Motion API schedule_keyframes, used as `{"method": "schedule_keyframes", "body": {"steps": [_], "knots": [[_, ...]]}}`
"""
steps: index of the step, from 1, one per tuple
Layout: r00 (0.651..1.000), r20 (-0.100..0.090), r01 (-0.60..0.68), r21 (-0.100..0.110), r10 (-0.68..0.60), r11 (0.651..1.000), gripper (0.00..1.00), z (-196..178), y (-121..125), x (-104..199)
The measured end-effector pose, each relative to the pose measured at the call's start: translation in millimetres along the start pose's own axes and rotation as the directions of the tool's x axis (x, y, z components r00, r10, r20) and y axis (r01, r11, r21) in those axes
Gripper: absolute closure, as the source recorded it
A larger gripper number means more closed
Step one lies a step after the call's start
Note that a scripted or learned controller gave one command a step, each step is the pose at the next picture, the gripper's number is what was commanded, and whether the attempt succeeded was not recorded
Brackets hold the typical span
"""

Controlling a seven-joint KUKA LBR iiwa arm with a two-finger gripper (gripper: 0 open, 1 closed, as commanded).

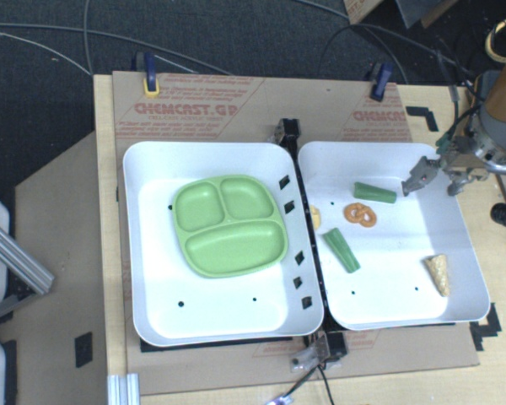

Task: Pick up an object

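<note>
Gripper (436, 177) spread open, gripping nothing, over the right bin's (388, 310) far right corner. Green block (374, 193) just left of it, pretzel (360, 215) further left and nearer, second green block (341, 250) below that. Green divided plate (229, 225) in left bin (152, 294).

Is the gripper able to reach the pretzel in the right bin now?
Probably yes. The gripper is above the right bin's far corner; the pretzel lies uncovered, apart from the green piece nearby.

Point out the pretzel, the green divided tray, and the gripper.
pretzel (360, 215), camera view, its middle.
green divided tray (229, 247), camera view, large lower compartment.
gripper (438, 182), camera view, midway between fingertips.
</note>
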State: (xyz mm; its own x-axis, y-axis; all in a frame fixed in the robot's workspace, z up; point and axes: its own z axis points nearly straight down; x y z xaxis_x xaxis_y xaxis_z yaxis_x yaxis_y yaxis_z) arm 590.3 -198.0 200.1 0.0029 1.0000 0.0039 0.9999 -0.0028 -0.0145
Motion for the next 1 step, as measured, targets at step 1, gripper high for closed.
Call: {"method": "schedule_keyframes", "body": {"steps": [1], "knots": [[1.0,0.004,0.003,-0.014,-0.003,1.0,0.0,-7.9,3.2,0.4]]}}
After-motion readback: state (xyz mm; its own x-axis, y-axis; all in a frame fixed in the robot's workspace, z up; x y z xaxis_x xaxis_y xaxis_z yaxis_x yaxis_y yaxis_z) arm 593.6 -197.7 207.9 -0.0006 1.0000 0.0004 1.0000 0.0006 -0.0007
